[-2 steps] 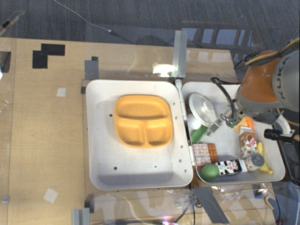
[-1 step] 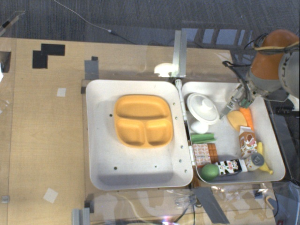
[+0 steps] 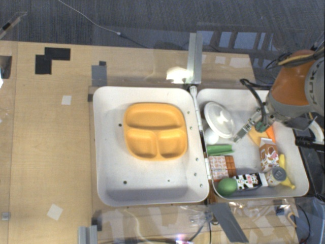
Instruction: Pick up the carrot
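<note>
The carrot (image 3: 270, 132) is a small orange piece near the right wall of the right bin (image 3: 302, 186), partly hidden under the arm's wrist. My gripper (image 3: 242, 131) reaches down and to the left from the orange-banded wrist and sits just left of the carrot. It is over the bin floor between a white bowl (image 3: 219, 118) and a pale yellow wedge (image 3: 255, 136). Nothing shows as held in it.
The right bin also holds a green cucumber (image 3: 219, 149), a patterned box (image 3: 222, 165), a green round fruit (image 3: 227, 186), a black-and-white carton (image 3: 249, 181), a snack bag (image 3: 268, 156) and a banana (image 3: 285, 177). The left bin (image 3: 106, 187) holds a yellow divided tray (image 3: 155, 131).
</note>
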You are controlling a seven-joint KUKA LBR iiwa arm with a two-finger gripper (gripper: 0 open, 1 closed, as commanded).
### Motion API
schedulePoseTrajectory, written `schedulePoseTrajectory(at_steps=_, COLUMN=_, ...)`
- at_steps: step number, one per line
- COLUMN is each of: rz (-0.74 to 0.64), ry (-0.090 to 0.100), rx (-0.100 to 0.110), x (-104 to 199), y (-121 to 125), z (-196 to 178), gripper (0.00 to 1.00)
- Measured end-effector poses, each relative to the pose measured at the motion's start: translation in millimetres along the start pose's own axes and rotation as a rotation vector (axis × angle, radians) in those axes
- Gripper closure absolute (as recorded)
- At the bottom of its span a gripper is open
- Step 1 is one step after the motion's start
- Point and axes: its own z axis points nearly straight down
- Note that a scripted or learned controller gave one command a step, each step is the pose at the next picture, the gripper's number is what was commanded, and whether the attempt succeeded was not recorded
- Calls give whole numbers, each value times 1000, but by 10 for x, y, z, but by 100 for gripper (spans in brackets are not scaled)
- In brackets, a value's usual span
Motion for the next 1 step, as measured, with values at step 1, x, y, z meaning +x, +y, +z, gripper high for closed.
schedulePoseTrajectory(at_steps=1, rz=42, ry=-4, rx=-1, x=138, y=-533, z=-14, gripper=0)
